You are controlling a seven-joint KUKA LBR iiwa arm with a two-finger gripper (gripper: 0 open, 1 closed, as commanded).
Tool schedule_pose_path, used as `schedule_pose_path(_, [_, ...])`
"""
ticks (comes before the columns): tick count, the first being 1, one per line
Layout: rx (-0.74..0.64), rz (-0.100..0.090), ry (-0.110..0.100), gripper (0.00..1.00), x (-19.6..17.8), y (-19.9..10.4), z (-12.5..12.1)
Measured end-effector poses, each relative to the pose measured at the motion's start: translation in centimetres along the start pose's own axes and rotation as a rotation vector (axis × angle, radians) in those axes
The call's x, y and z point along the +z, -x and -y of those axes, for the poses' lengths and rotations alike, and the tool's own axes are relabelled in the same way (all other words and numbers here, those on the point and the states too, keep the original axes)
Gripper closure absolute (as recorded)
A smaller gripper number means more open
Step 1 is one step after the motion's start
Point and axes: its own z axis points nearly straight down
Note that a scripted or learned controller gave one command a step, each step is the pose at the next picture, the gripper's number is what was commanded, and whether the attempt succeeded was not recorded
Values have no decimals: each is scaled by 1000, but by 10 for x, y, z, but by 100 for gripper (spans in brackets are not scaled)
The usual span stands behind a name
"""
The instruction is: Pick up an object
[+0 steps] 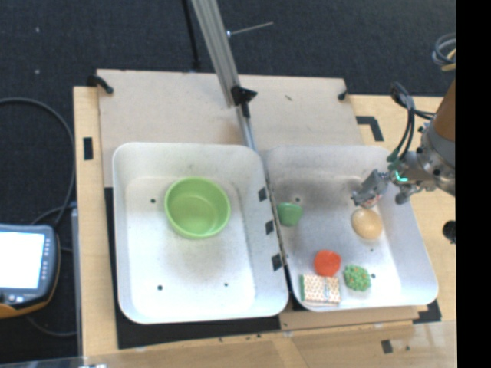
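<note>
At the far left edge a tablet with a lit screen sits beside the bench, far from the gripper. The left bin holds a green bowl, upright and open side up, well apart from the gripper and across the divide between the bins. A slanted metal rail runs down from the top toward the seam where the two bins meet. The right bin holds the rest. A small green cup lies close to the bin's left wall, at about the gripper's level but well to its left. Lower down, near the front rim, a patterned packet lies flat, with a red ball just above it and a green knobbly ball just to its right; all three are below the gripper and apart from it. A yellowish egg rests just beneath the gripper, very near the fingertips, though whether they touch cannot be told. The gripper hangs over the bin's upper right part, reaching in from the right; nothing shows between its fingers, and whether the jaws are open or closed cannot be told.
</note>
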Motion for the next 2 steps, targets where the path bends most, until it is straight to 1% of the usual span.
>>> schedule_pose_path(1, [3,1,-5,0,45,-4,-4])
schedule_pose_path(2, [2,1,-6,0,87,-3,-5])
